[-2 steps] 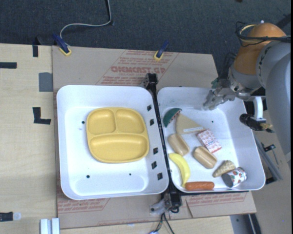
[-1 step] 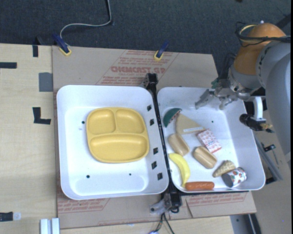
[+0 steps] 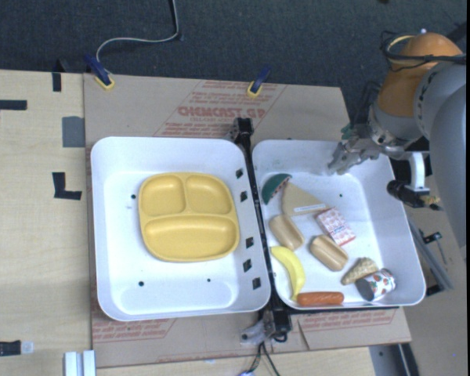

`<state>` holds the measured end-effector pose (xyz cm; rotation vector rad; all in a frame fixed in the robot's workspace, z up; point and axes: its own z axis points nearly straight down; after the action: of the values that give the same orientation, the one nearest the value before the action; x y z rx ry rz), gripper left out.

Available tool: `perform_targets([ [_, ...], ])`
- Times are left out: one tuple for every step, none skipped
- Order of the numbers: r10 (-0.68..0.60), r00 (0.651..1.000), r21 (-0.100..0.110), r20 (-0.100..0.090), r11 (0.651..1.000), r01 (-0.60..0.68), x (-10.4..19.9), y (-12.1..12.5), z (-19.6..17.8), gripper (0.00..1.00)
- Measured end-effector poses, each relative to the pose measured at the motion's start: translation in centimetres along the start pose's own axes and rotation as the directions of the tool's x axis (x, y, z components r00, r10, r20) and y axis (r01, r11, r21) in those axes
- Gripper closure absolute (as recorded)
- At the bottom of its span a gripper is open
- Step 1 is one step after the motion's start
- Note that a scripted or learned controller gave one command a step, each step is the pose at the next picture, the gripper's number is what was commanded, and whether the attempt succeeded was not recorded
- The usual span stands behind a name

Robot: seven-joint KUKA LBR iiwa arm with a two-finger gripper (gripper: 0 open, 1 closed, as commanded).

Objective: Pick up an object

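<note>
The right bin (image 3: 380, 202) holds several toy foods: a watermelon slice (image 3: 276, 185), a pale cheese wedge (image 3: 301, 199), two bread rolls (image 3: 285, 231) (image 3: 329, 252), a banana (image 3: 290, 269), a sausage (image 3: 320, 298), a red-and-white carton (image 3: 335, 226), a cone (image 3: 360, 269) and a small can (image 3: 376, 285). My gripper (image 3: 346, 158) hangs over the bin's far right corner, above bare white floor, well apart from the cheese wedge to its lower left. I see nothing in it.
The left bin (image 3: 117, 233) carries a yellow divided plate (image 3: 189, 215). A black divider (image 3: 251, 210) runs between the bins. The arm's orange band (image 3: 411, 69) and a black bracket (image 3: 411, 186) stand over the right bin's far right edge.
</note>
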<state>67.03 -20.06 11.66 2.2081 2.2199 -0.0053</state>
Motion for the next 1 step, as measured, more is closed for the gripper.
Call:
perform_targets([
  [0.0,1.0,0.001,0.0,1.0,0.0,0.0,-0.02,0.06,0.0],
])
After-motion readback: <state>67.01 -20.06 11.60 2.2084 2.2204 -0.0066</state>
